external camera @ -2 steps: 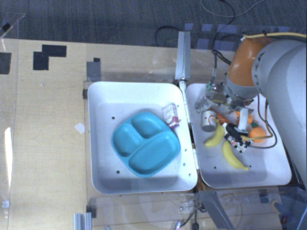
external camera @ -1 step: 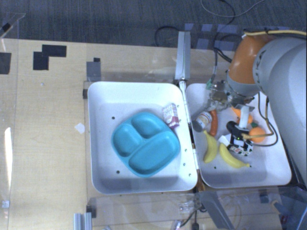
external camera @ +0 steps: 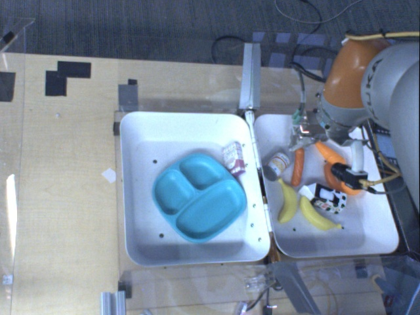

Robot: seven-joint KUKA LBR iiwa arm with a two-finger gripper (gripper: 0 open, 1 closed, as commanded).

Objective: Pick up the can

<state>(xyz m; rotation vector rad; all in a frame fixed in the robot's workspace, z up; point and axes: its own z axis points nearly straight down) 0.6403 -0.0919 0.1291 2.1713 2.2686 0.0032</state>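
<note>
The can lies on its side in the right bin, in the bin's left half, close to the wall it shares with the left bin. Its long axis seems to run at a slant from lower left to upper right in the camera view. One round end is turned toward the lower left and up at the camera. That end is a dull silver-grey disc. The side behind it looks darker and brownish, and any label is too small to read. The can is short and stubby.

The gripper is up and to the right of the can, near it but apart from it, over the back left part of the same bin. Whether it is open or closed cannot be told from here, and nothing can be seen held in it. The grey arm with its orange band rises from the gripper to the right.

Just right of the can, a slim red-orange rod lies nearly straight up and down the view, its top end under the gripper. Below the can lies a yellow banana, with a second banana to its right. A small black-and-white item sits beside that second banana. An orange carrot-shaped piece lies further right. In the left bin are a blue divided plate and a red-and-white packet against the right wall.
</note>
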